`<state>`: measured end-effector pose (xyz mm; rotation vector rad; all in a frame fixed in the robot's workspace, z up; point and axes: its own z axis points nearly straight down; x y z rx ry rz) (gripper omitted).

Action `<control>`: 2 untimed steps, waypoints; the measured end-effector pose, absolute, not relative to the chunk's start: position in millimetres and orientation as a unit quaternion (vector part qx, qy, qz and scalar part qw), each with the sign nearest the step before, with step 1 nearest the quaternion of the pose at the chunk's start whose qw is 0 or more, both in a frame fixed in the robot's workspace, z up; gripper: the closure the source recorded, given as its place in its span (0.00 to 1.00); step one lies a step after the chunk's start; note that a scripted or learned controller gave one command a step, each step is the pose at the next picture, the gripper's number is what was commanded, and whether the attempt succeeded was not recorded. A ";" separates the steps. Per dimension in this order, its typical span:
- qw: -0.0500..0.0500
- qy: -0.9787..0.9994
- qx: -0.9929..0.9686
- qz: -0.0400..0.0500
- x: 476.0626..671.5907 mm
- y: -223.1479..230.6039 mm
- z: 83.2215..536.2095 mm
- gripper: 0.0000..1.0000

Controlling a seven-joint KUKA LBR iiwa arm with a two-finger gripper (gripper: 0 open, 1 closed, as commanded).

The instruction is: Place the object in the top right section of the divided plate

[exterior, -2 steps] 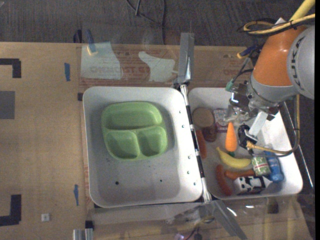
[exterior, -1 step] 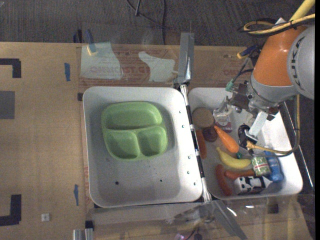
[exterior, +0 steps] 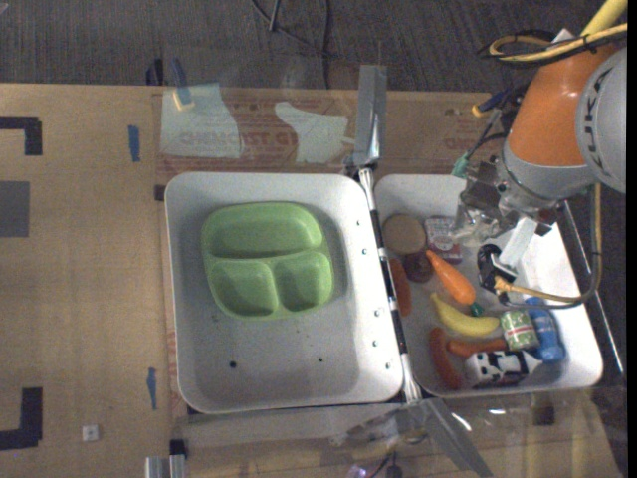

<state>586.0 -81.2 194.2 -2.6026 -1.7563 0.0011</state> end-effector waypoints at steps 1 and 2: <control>-0.006 -0.643 -0.766 -0.006 628.5 -124.3 102.8 1.00; -0.001 -0.466 -0.885 0.000 606.7 -175.2 85.9 1.00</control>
